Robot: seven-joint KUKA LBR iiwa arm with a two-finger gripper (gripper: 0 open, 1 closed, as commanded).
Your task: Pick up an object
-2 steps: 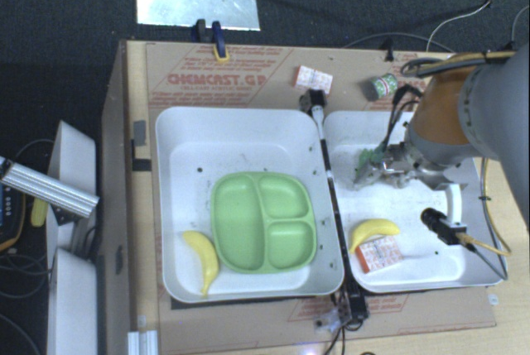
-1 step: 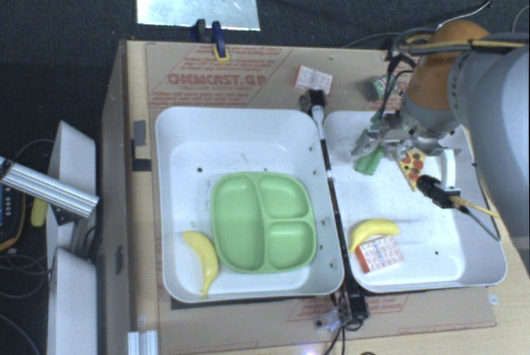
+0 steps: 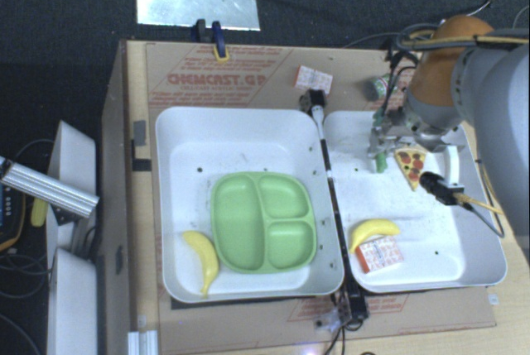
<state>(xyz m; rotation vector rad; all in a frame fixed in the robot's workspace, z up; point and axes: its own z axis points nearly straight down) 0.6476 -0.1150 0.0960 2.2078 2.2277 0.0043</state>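
Observation:
In the right bin [image 3: 464, 262], a toy pizza slice [image 3: 408, 165] lies near the far side. A yellow banana [image 3: 373, 231] rests near the front left, and a small red and white box [image 3: 379, 254] touches its front. My gripper [image 3: 378, 155] reaches down into the far left part of this bin, just left of the pizza slice. A small greenish bit shows at its tip; I cannot tell what it is. The left bin [image 3: 190, 146] holds a green divided plate [image 3: 263, 221] and a second banana [image 3: 201, 258] at the plate's front left.
A black divider [image 3: 327, 171] runs between the two bins. On the cardboard behind the bins are a small printed card [image 3: 314, 79] and a blue clamp [image 3: 217, 37]. The grey arm [image 3: 489, 88] hangs over the right bin's far right corner.

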